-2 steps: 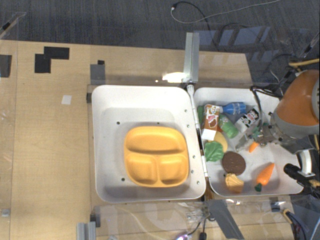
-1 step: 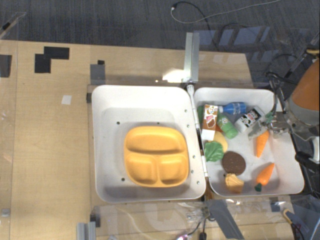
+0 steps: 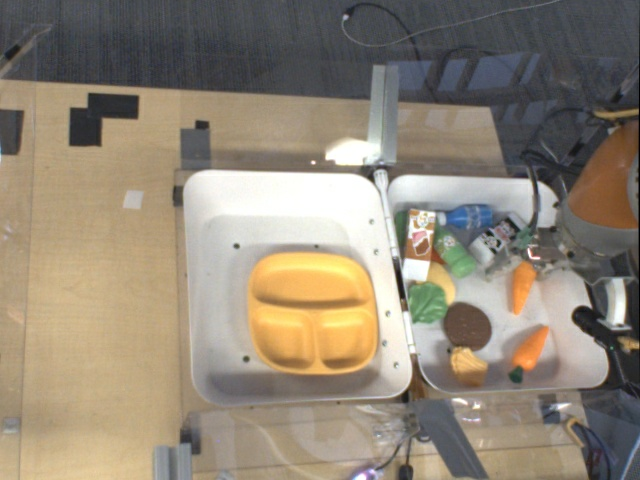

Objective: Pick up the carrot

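Closest to us, near the front wall of the right bin (image 3: 596, 372), lies one carrot (image 3: 530, 348) with a green end, tilted. We see a second carrot (image 3: 522, 286) behind it, almost upright, its top just under the gripper (image 3: 524, 254). We cannot tell if the gripper is spread or pinching it. To the left are a brown round cookie (image 3: 467, 325) and a blue bottle (image 3: 468, 215). A yellow divided plate (image 3: 313, 310) rests in the left bin (image 3: 200, 268).

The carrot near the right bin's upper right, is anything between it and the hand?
Nothing visible blocks it. The hand sits right above that carrot's top end. A blue bottle and green toy lie off to its left.
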`<state>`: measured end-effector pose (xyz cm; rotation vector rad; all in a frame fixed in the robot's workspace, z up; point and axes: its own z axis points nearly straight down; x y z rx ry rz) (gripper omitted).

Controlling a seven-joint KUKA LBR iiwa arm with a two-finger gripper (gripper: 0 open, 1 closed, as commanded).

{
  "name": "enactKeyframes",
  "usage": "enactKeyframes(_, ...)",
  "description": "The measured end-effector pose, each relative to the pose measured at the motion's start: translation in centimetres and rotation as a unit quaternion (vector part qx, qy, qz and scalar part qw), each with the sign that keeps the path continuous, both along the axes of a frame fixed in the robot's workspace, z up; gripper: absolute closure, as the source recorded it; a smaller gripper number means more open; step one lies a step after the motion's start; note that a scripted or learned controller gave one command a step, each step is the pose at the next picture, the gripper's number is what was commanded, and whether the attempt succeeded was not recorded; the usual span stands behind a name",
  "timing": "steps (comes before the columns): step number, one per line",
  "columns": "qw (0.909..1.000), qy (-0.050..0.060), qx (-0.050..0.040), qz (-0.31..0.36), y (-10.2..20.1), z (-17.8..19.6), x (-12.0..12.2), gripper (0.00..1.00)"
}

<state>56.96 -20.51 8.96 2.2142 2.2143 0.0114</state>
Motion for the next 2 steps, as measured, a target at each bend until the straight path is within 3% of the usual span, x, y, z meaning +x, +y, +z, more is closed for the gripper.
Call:
enactKeyframes(1, 1.0, -0.003, 0.0002, 0.002, 0.1, 1.2, 0.3, 1.0)
enactKeyframes(2, 0.9997, 0.003, 0.0002, 0.022, 5.5, 11.4, 3.1, 1.0)
